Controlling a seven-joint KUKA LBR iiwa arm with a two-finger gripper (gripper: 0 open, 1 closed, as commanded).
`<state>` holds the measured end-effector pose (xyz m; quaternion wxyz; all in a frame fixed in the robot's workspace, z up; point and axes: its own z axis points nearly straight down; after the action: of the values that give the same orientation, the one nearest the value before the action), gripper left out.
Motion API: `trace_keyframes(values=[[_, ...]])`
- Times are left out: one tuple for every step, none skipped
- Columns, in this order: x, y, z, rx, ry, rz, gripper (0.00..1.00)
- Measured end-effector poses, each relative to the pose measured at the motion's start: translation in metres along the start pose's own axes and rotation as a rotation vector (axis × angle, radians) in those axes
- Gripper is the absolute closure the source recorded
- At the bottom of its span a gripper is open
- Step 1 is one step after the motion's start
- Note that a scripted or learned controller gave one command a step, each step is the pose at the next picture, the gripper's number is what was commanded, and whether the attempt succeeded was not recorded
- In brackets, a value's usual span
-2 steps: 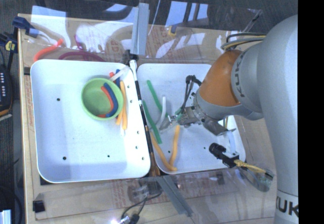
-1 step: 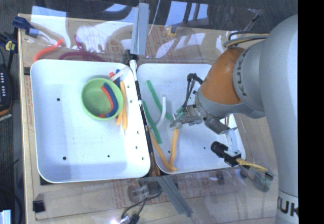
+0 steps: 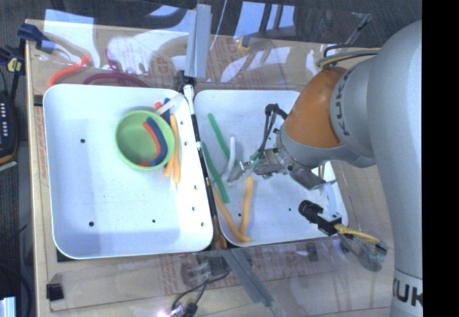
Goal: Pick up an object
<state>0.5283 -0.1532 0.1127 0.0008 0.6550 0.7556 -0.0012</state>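
My gripper (image 3: 246,167) hangs low over the middle of the right bin (image 3: 280,226), coming in from the right under the grey and orange arm. Its tip is right beside a pale stick (image 3: 231,153) and a dark green stick (image 3: 216,178). Another green stick (image 3: 217,129) lies further back. Two orange sticks (image 3: 246,208) lie toward the bin's front. Whether anything is held between the tips cannot be made out.
The left bin (image 3: 79,186) holds a green bowl (image 3: 136,140) with a red and a blue curved piece in it. Orange sticks (image 3: 173,156) lie by the bowl, against the wall between the bins. Cables and an orange ring lie behind the left bin.
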Motion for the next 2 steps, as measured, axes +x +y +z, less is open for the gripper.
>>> trace_keyframes(values=[[0.011,-0.004,0.019,-0.001,-0.001,0.003,0.0],[0.009,-0.002,0.008,-0.004,-0.004,-0.001,1.0]])
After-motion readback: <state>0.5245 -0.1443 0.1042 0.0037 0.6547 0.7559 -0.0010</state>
